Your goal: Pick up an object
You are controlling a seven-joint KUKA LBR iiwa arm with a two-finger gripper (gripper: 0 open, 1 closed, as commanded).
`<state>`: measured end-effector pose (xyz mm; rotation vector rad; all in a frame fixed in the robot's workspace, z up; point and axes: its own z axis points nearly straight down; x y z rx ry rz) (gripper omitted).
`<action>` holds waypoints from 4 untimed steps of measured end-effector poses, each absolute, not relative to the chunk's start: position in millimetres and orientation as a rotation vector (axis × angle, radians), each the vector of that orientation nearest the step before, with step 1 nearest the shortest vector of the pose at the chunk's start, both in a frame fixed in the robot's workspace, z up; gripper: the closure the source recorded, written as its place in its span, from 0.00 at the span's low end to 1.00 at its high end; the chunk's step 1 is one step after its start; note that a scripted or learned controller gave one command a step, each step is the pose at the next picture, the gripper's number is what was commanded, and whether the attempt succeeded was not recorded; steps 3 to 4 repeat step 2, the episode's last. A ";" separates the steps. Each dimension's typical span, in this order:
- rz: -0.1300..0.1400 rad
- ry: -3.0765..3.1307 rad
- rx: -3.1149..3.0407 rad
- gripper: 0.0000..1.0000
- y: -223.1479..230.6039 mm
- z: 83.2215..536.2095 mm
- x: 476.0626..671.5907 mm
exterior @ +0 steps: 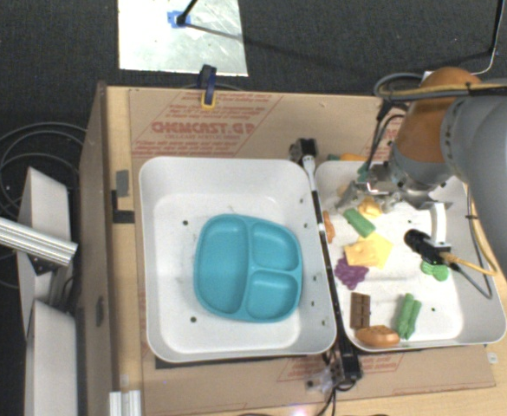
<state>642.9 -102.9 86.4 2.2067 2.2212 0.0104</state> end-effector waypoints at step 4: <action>0.007 2.224 2.209 1.00 -86.2 97.5 643.6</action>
